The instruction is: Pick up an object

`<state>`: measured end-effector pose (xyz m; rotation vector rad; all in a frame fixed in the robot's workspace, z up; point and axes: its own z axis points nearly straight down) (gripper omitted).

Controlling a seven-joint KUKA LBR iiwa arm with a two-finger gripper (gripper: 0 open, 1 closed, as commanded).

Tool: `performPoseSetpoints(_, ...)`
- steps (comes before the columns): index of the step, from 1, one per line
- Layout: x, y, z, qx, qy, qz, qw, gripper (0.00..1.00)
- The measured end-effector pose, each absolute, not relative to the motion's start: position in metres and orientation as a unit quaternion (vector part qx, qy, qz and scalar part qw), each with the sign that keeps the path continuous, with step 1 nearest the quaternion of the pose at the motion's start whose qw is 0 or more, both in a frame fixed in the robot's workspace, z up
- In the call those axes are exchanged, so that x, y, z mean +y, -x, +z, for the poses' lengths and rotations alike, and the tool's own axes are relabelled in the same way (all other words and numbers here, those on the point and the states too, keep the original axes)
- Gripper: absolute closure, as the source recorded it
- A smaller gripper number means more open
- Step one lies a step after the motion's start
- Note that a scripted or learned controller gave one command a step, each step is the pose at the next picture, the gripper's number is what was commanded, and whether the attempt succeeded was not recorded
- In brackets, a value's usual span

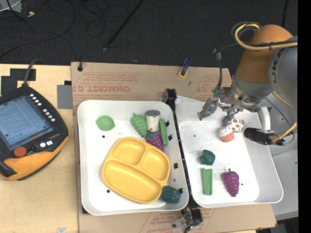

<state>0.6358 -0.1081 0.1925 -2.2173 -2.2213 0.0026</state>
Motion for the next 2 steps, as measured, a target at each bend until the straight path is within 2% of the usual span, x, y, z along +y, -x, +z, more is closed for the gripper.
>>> performPoseSetpoints(1, -0.138, -0.561, 0.083, -0.706, 0.708, 0.0028, 0.004, 0.00)
performPoseSetpoints(2, -0.184, -0.525, 0.088, -0.707, 0.708, 0.0016, 0.002, 0.00)
